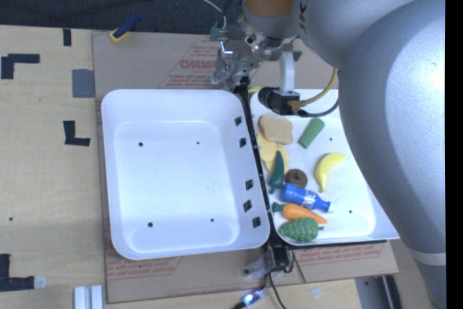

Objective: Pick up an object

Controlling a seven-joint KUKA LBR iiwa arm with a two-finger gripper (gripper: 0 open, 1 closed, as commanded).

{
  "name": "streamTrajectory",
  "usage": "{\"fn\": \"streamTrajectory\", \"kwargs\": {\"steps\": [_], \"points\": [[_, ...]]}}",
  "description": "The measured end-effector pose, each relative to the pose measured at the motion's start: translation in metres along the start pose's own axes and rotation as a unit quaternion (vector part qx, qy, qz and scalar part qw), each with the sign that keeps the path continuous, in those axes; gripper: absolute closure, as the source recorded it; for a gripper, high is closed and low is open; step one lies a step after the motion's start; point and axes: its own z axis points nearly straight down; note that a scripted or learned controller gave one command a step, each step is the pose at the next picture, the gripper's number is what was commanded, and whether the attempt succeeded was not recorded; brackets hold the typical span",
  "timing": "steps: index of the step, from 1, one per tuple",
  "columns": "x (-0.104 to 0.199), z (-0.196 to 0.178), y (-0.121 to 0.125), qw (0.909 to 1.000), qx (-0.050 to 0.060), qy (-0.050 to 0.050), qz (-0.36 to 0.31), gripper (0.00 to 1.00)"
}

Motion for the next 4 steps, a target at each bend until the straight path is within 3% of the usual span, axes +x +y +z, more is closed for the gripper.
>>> {"fn": "streamTrajectory", "kwargs": {"steps": [1,2,3,4], "points": [[0.028,0.045,-0.009,1.0,0.004,-0.002,0.003,1.0],[0.039,-0.044,-0.033,1.0,-0.002,0.0,0.002,1.0],[0.146,-0.02,-0.085,1.0,0.004,0.0,-0.002,1.0],[0.145,-0.14,-0.095,1.0,-0.004,0.001,0.002,1.0]]}}
